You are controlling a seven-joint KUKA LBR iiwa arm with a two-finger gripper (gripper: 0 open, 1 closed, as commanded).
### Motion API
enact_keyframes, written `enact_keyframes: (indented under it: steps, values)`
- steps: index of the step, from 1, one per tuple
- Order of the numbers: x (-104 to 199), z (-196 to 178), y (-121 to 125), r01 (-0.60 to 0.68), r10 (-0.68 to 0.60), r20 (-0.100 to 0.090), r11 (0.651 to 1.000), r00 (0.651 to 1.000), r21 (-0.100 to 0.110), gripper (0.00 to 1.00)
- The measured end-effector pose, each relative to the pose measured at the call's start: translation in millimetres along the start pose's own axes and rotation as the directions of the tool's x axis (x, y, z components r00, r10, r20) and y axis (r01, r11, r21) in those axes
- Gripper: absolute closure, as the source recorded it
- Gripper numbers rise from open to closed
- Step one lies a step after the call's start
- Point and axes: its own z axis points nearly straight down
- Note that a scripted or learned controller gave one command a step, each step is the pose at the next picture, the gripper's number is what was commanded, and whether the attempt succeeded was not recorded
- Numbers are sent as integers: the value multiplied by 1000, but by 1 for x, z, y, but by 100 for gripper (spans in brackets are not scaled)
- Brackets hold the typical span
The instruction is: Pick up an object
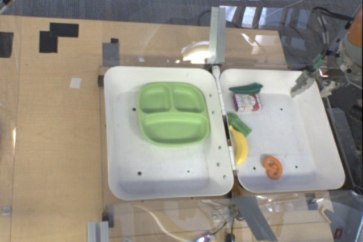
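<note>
Two white bins. Left bin holds a green divided plate (centred). Right bin: green pepper and small carton near far-left corner, banana along left edge, orange pretzel near front. Gripper over far-right corner, fingers spread, holding nothing.

The two bins look like smooth matt white plastic. The green divided tray is plastic with a soft sheen. The surface is pale wood-look board under a clear, glossy sheet that catches glare. The banana and orange pretzel look like smooth plastic.
</note>
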Motion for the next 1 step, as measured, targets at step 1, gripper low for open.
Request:
enact_keyframes:
  steps: [1]
  values:
    - [1, 0, 7, -347, 347, 1, 938, 938, 0, 0]
